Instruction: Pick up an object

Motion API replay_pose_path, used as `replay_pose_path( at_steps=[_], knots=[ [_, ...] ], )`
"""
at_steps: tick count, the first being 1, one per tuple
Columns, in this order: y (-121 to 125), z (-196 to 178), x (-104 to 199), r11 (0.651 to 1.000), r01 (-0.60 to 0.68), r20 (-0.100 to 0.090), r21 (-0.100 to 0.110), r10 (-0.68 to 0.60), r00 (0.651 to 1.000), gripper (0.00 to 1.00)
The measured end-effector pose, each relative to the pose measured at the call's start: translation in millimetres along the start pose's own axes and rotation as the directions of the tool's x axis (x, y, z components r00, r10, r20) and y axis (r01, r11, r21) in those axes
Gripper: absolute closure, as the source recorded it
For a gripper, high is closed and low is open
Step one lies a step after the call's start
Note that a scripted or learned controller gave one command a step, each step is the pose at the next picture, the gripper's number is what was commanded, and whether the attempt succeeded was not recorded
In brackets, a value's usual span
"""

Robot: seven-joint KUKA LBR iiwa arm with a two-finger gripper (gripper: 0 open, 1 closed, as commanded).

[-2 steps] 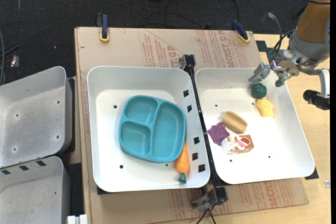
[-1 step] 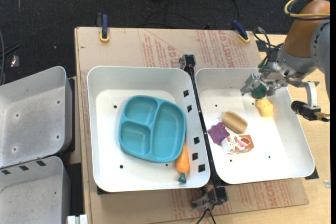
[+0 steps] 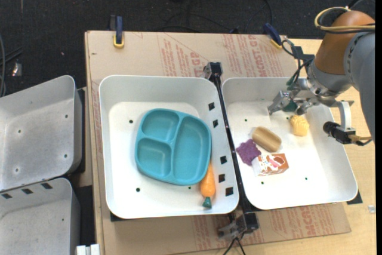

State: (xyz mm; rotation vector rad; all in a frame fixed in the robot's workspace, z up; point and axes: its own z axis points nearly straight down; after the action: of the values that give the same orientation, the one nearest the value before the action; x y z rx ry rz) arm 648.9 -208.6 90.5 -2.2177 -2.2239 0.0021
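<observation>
My gripper hangs over the back of the right bin, open, with nothing between its fingers. Just to its right and slightly nearer lies a small yellow object, close to one fingertip. A tan bread roll sits further toward the bin's middle. Beside the roll are a purple piece and a red-and-white packet. In the left bin rests a teal divided plate, and an orange carrot lies at that plate's near right corner.
The grey arm with its orange band comes in over the right bin's back right corner. A black divider runs between the two bins. White lids lie at the far left, off the bench.
</observation>
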Motion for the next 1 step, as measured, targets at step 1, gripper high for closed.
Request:
replay_pose_path(
  at_steps=[1],
  knots=[
    [-1.2, -11.1, -1.0, 1.0, 0.001, 0.001, 0.006, -0.001, 1.0, 1.0]
  ],
)
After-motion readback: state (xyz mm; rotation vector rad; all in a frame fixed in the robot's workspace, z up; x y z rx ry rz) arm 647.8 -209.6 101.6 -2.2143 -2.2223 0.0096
